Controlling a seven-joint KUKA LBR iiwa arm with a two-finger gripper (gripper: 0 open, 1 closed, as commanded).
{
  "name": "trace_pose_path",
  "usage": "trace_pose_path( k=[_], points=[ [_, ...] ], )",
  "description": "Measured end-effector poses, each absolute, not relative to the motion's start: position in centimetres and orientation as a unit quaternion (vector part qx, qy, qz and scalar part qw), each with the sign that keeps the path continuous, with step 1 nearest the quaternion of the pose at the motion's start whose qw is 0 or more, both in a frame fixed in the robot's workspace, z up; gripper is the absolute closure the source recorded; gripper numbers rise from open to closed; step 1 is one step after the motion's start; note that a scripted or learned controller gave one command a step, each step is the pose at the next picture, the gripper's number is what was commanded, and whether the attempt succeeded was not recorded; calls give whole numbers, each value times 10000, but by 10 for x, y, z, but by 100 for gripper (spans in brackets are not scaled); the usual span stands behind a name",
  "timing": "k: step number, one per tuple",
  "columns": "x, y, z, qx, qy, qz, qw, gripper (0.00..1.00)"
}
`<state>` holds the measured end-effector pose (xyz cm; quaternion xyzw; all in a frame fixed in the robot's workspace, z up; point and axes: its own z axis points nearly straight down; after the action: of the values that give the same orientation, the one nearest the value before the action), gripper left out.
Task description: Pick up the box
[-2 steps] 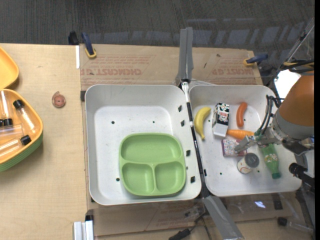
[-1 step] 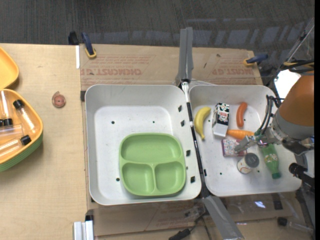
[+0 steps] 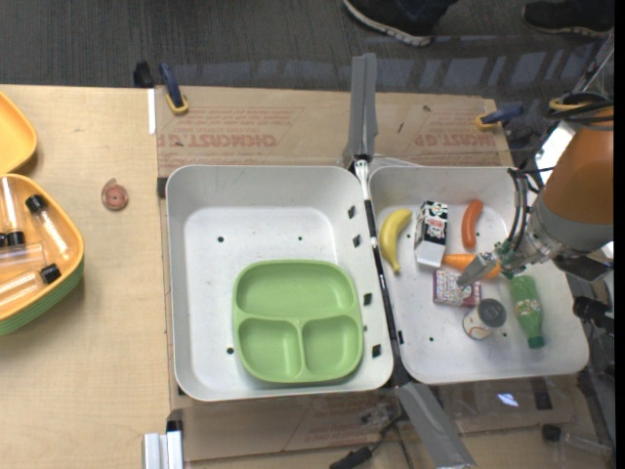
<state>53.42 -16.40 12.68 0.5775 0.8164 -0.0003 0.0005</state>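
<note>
The gripper (image 3: 476, 269) is positioned low over the right bin (image 3: 547, 360), reaching in from the right of the camera view. Whether it is spread or pressed together cannot be determined at this resolution, and no object is visibly held by it.

The box (image 3: 431, 234), a small white carton with black markings, lies to the left of the gripper and slightly farther from the camera, apart from it. An orange carrot (image 3: 457, 259) lies between the box and the gripper, just beside the gripper tip. A small pink packet (image 3: 450, 288) lies directly below the gripper tip in the view, very close to it; contact cannot be confirmed. An orange sausage-shaped item (image 3: 472, 221) lies above the gripper, toward the far wall of the bin. A banana (image 3: 394, 236) lies farther left, beyond the box. A green bottle (image 3: 527, 309) lies to the right of and nearer the camera than the gripper. A round item (image 3: 485, 319) lies near the bottle, on the gripper's near side.

The left bin (image 3: 195, 262) holds a green divided tray (image 3: 298, 320), well apart from the gripper.
</note>
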Motion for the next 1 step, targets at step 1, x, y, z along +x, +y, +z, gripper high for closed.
trace_pose_path(
  k=[1],
  points=[
    [530, -99, 168, 5037, 8639, -4, 4, 0]
  ],
)
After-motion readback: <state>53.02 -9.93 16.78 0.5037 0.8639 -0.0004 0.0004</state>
